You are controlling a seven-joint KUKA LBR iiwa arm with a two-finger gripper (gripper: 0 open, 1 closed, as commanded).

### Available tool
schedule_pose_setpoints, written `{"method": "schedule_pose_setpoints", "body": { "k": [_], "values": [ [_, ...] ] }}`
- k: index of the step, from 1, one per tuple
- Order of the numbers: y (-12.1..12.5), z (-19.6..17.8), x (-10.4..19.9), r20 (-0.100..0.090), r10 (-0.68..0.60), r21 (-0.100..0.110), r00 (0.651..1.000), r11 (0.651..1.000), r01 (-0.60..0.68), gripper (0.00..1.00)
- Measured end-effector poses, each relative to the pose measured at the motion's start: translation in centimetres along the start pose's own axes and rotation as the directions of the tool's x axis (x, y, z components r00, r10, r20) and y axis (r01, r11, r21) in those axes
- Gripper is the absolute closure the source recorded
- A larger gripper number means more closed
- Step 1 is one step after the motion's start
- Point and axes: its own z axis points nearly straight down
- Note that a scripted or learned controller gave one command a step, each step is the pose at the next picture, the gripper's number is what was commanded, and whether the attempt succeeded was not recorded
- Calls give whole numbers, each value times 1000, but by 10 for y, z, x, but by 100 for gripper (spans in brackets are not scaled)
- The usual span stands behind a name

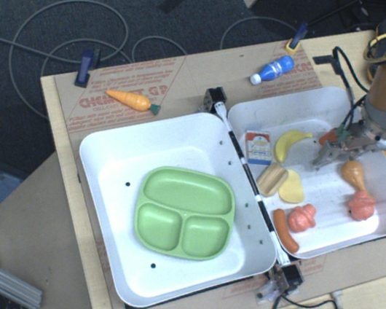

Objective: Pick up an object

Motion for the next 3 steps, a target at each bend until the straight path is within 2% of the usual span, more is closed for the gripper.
{"method": "schedule_pose_setpoints", "body": {
  "k": [1, 2, 3],
  "values": [
    [-51, 1, -1, 1, 1, 3, 1000, 1000, -1, 0],
    [62, 0, 1, 0, -2, -4, 1000, 1000, 2, 0],
    [102, 1, 32, 9, 2, 0, 1000, 1000, -2, 0]
  ]
}}
